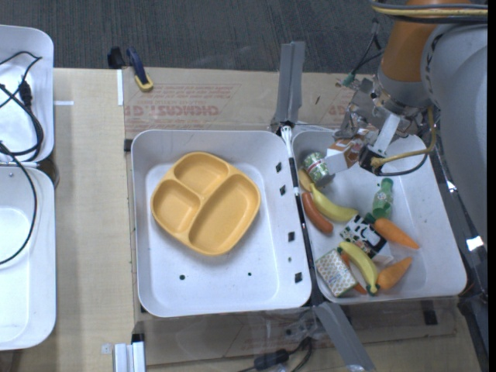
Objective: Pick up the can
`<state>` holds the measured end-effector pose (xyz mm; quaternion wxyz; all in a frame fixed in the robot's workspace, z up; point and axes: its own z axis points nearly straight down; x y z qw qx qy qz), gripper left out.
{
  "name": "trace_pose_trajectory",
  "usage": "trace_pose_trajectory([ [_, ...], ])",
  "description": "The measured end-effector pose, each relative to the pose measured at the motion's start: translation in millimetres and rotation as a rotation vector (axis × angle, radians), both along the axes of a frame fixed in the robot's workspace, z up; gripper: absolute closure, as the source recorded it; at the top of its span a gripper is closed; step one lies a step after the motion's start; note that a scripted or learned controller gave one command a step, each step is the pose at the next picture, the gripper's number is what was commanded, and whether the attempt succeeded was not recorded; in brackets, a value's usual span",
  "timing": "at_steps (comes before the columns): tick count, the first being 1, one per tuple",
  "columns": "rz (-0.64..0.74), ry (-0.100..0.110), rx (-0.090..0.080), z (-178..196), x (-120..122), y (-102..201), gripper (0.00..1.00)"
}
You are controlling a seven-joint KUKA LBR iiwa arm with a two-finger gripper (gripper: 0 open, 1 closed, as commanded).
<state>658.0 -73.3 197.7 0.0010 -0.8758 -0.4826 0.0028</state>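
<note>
The can lies on its side in the right bin's far-left corner, touching a banana, sausage alongside. The end effector hovers just beside it; grip state cannot be told.

- We're in a robotics lab here: a grey industrial arm with an orange band leans over the tabletop.
- Two white bins sit side by side, toy food and a yellow divided plate inside.
- Loose black cables on the left, dark carpet beyond.
</note>
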Motion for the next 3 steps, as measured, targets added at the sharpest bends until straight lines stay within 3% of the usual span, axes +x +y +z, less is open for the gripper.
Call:
trace_pose_trajectory([
  [1,-0.190,-0.002,-0.001,52.4,0.5,-15.6,1.00],
  [2,-0.190,-0.002,-0.001,52.3,0.5,-15.3,0.00],
  [3,-0.024,-0.001,0.000,-7.9,-15.3,23.2,0.00],
])
